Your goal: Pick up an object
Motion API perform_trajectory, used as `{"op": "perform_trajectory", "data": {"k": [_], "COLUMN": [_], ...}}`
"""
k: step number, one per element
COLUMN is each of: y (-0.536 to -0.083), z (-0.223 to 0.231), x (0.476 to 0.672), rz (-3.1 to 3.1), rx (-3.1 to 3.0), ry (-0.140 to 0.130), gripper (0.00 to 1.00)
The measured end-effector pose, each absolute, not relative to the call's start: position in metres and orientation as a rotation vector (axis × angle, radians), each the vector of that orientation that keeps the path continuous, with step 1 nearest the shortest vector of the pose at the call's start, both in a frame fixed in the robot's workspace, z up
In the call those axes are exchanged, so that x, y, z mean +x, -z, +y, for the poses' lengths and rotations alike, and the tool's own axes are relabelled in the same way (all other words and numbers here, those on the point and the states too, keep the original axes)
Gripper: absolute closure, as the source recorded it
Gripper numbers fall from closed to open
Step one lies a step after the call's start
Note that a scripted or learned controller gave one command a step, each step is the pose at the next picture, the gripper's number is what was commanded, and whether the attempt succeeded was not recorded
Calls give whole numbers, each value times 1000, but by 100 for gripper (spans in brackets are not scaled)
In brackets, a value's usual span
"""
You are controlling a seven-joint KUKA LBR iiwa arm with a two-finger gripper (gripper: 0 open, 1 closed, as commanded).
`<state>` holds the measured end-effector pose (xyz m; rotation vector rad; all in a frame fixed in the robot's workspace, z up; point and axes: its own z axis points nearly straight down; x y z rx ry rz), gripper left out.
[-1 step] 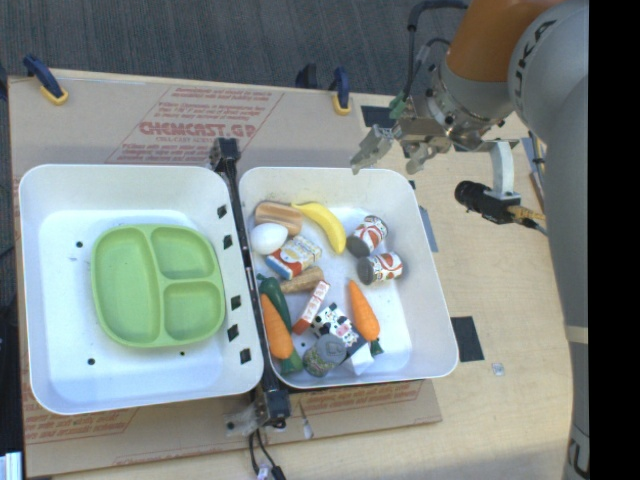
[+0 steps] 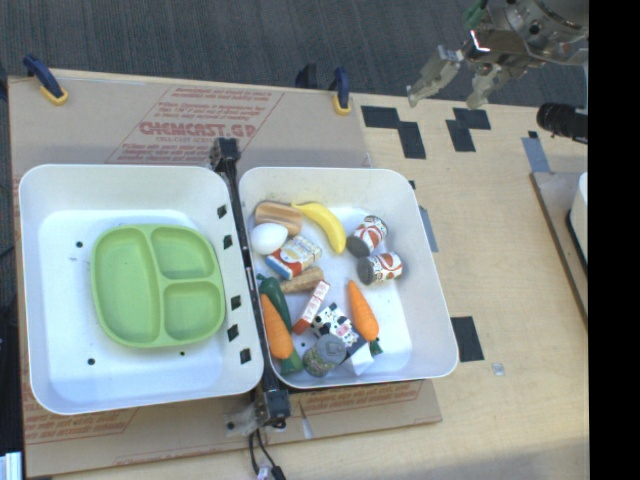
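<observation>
My gripper (image 2: 452, 83) hangs at the upper right, above the bench and well behind the right bin (image 2: 425, 298). Its two fingers are spread apart with nothing between them. The right bin holds a jumble of toy food: a yellow banana (image 2: 324, 224), a white egg (image 2: 268, 238), a hot dog (image 2: 277, 214), two orange carrots (image 2: 363, 311) (image 2: 276, 328), two red and white cans (image 2: 369, 234) (image 2: 384, 266), a small milk carton (image 2: 293, 261), a cow-patterned toy (image 2: 334, 322) and a grey round piece (image 2: 322, 354).
The left bin (image 2: 50, 288) holds a green divided plate (image 2: 157, 284). A black hinge strip (image 2: 232, 228) runs between the bins. Blue clamps (image 2: 46, 78) (image 2: 341, 90) sit at the cardboard's back edge. Black tape marks (image 2: 398, 128) lie on the bench near the gripper.
</observation>
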<state>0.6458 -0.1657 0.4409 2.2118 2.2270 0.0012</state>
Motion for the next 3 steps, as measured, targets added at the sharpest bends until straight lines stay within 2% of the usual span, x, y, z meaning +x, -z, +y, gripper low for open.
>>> {"op": "perform_trajectory", "data": {"k": [1,2,3], "y": [-519,-530,-491], "z": [-211,-210,-211], "x": [656,657,616], "rz": [2223,2226,2226], "rx": [2214,2212,2218], "ry": [-2,-2,1], "gripper": [0,0,0]}}
